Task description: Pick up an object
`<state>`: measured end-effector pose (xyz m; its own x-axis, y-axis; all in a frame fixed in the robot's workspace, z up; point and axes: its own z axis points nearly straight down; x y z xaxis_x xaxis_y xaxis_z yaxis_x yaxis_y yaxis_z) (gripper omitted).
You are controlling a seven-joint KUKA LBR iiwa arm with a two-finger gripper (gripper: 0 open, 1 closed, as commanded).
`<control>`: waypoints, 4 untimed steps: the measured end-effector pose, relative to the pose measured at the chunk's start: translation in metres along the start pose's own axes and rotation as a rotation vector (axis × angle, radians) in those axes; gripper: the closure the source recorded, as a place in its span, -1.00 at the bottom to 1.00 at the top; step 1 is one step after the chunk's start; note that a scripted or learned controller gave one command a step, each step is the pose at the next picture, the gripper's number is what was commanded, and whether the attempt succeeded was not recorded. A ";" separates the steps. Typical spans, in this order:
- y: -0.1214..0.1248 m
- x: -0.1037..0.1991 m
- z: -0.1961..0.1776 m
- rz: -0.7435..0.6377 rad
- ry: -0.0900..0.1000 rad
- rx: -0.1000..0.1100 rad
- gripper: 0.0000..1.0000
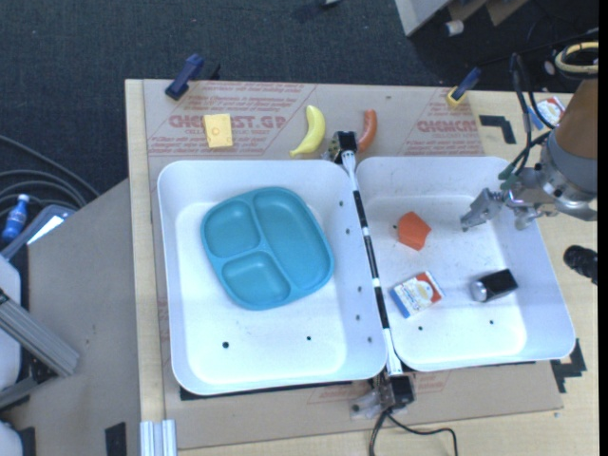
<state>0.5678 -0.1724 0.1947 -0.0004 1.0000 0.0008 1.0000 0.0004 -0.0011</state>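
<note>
In the right bin (532, 345) lie an orange block (412, 230), a small white, blue and orange box (417, 294) and a black cylinder with a silver end (493, 285). My gripper (499, 217) hangs over the bin's far right part, to the right of the orange block and above the black cylinder. It is open, its fingers spread with nothing between them. The left bin (190, 350) holds a blue divided plate (267, 246).
Behind the bins on the board lie a yellow banana (309, 131), an orange sausage-shaped toy (367, 129) and a yellow block (218, 132). Blue clamps (185, 76) sit at the board's far edge. A black rail (366, 245) separates the bins.
</note>
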 end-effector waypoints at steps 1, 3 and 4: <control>0.063 0.021 0.104 0.000 -0.004 -0.014 -1.00; 0.099 0.078 0.109 -0.001 -0.002 -0.002 -1.00; 0.092 0.080 0.110 0.000 -0.001 0.001 -1.00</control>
<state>0.6601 -0.0925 0.0850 -0.0005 1.0000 -0.0003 1.0000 0.0005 -0.0022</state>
